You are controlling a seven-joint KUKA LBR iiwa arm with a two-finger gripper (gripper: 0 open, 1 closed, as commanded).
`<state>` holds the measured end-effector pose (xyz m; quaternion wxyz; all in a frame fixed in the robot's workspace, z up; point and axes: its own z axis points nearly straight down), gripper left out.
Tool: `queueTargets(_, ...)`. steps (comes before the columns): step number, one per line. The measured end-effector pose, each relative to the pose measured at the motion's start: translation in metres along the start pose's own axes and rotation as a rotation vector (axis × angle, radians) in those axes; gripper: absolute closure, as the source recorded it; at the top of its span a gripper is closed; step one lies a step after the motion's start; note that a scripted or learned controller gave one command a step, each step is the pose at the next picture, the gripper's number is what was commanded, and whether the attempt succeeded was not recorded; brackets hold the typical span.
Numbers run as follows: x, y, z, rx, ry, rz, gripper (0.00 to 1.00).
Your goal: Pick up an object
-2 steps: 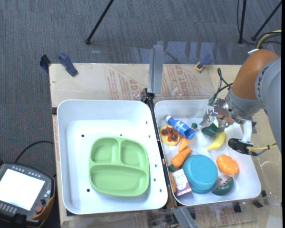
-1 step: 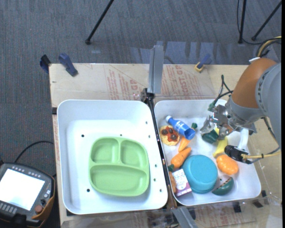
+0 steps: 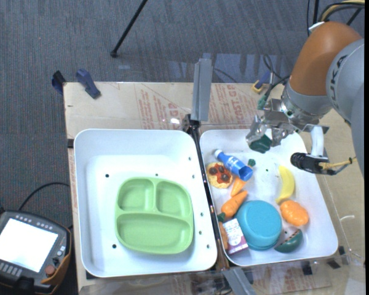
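From the fixed overhead camera, the grey arm with its orange band reaches in from the right, and its two-finger gripper (image 3: 262, 139) hangs over the far left part of the right shallow white bin (image 3: 329, 226). A small dark teal object (image 3: 261, 144) sits at the fingertips, but whether it is clamped between them cannot be told.

Just below and left of the gripper lies a blue plastic bottle with a white cap (image 3: 232, 163), and beside that a small round pizza-like toy with red toppings (image 3: 220, 175). A tiny dark green piece (image 3: 251, 162) rests just under the gripper. Below and to its right lies a yellow plastic banana (image 3: 286, 184), with an orange rounded toy fruit (image 3: 294, 213) further down. An orange toy carrot (image 3: 234, 203) and a round blue bowl (image 3: 259, 224) lie nearer the camera, with a small pink carton (image 3: 234, 236) and a green watermelon-slice toy (image 3: 288, 240) beyond those.

Well to the gripper's left, the other white bin (image 3: 92, 158) holds a light green divided plate (image 3: 154, 215).
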<state>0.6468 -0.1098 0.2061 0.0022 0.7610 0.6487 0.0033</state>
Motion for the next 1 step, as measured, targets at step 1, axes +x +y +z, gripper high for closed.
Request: queueTargets(1,0.0254,-0.0078,0.0248,0.014,-0.002,0.054,1.0)
